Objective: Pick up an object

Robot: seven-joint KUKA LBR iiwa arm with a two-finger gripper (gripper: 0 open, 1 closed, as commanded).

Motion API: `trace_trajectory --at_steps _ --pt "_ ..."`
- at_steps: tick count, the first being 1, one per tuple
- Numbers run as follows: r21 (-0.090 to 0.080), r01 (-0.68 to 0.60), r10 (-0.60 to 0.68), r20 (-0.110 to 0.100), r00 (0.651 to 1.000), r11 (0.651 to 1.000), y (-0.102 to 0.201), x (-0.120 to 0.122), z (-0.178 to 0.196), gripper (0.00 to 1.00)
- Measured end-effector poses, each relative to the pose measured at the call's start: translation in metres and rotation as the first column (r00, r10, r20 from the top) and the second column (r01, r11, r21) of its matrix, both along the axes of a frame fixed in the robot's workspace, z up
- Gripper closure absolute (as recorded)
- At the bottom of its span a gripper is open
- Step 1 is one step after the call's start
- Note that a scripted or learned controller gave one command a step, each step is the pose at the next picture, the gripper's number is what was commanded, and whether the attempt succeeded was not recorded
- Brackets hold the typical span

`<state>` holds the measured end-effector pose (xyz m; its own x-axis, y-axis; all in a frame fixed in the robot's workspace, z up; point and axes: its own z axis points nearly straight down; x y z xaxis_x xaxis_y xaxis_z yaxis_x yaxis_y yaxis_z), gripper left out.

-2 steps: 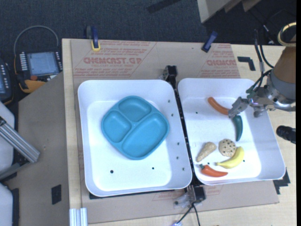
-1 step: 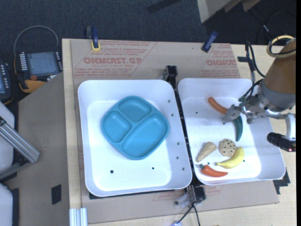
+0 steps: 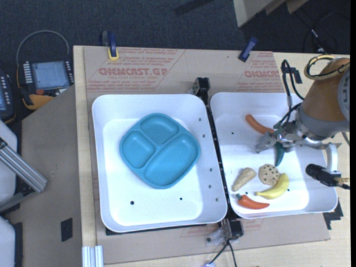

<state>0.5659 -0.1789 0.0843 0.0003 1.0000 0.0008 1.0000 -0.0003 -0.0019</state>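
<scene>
Now approaching | my gripper [image 3: 272, 144] low over the right bin [image 3: 233, 110], fingers spread wide, nothing between them | orange sausage [image 3: 256, 123] just beside one fingertip, cookie [image 3: 268, 174] and banana [image 3: 276, 188] nearer the front | next: centre over one piece, descend, close.

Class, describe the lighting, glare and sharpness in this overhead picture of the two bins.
Camera view: even light, soft shadows under the blue plate; mild glare on the left bin; gripper slightly blurred; toy food stays fairly sharp.
</scene>
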Motion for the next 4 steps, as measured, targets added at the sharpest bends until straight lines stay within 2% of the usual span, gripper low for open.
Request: trace_trajectory --at_steps 1,4 --pt "-0.001 0.0 0.0 0.003 1.0 1.0 0.0 0.001 0.011 1.0" --pt "-0.004 -0.002 0.002 0.009 1.0 1.0 -0.002 0.015 0.154 1.0"
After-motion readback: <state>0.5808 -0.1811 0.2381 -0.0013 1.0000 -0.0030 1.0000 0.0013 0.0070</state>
